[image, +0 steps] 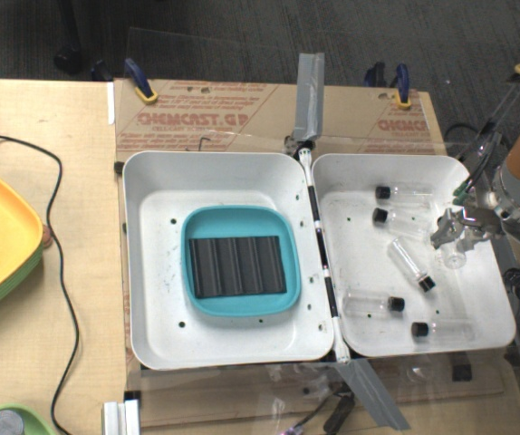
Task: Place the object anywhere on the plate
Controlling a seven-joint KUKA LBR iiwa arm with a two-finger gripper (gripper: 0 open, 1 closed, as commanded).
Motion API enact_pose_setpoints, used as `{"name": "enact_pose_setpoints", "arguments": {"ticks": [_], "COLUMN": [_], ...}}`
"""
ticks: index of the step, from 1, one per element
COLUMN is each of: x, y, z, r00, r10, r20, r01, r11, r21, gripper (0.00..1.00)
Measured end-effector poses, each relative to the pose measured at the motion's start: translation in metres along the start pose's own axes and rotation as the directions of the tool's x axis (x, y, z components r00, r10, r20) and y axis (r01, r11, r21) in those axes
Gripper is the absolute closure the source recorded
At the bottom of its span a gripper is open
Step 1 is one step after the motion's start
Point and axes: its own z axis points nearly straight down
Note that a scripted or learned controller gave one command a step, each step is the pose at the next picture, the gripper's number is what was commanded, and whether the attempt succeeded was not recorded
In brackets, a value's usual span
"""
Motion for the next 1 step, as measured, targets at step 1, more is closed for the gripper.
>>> {"name": "enact_pose_setpoints", "arguments": {"ticks": [1], "x": [0.0000], "y": [0.0000], "z": [0.0000], "r00": [1.000], "r10": [0.000], "r20": [0.000], "r01": [0.000], "r11": [1.000], "r21": [0.000], "gripper": [0.00]}}
